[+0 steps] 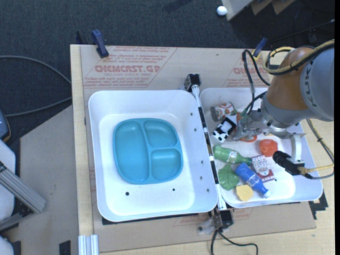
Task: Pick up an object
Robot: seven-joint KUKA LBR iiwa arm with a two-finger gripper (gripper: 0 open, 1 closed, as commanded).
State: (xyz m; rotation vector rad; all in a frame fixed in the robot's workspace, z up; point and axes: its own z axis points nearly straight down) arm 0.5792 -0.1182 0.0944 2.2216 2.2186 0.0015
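Objects for picking: a cluster in the right bin, lower right of the frame, all close together.
Count, green: one green bottle lying on its side near the bin's left wall, one green leafy piece just below it.
Count, blue: one blue tube with a white tip, slanting toward the lower right.
Count, yellow: one yellow piece at the bottom of the pile, just beside the blue tube.
Count, red: one red-orange lump, and one small red-and-white packet under it.
Count, other: one black-and-white toy and one small can toward the bin's upper left.
Hand: hand is low in the right bin, next to the black-and-white toy; can't tell how far open it is, and nothing visibly held.
Arm: grey with orange band, coming in from the right edge.
Left bin: left bin holds one blue divided plate, three compartments.
Desk: desk carries two bins, side by side and touching.
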